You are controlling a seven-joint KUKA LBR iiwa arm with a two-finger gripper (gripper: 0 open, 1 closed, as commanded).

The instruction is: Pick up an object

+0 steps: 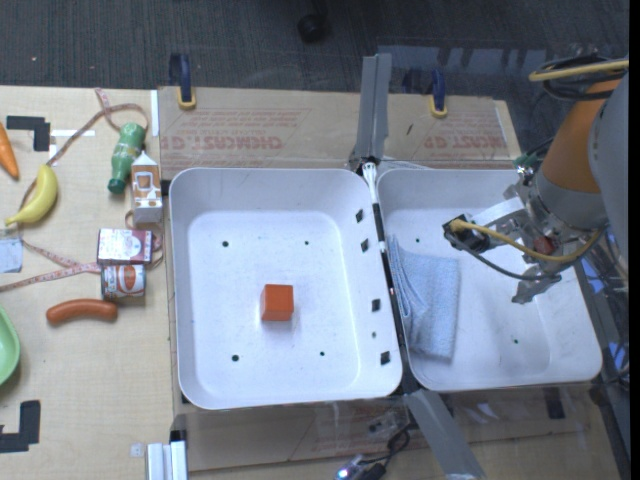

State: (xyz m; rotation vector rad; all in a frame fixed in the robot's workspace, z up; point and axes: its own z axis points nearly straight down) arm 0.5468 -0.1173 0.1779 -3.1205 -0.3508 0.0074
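The wooden table (70, 398) is the biggest thing, and two white bins sit side by side on brown cardboard (260, 128). The left bin (215, 268) and the right bin (520, 363) touch along the middle.

The grey arm (585, 158) with its orange part comes in from the right and hangs over the right bin. Its gripper (530, 278) is above the right half of that bin, with nothing that I can see in it. I cannot tell if the gripper is open or closed.

A grey-blue cloth (430, 303) lies along the left side of the right bin. It is folded and a bit crumpled, and it is apart from the gripper.

A small orange block (277, 302) sits alone near the middle of the left bin. It looks like a cube, with a lighter top and a darker front. It is well apart from the gripper.

Left of the bins, toys lie on the table: a yellow banana (35, 198), a green bottle (125, 153), a red sausage (82, 312), a little can (124, 281) and a small box (146, 190).
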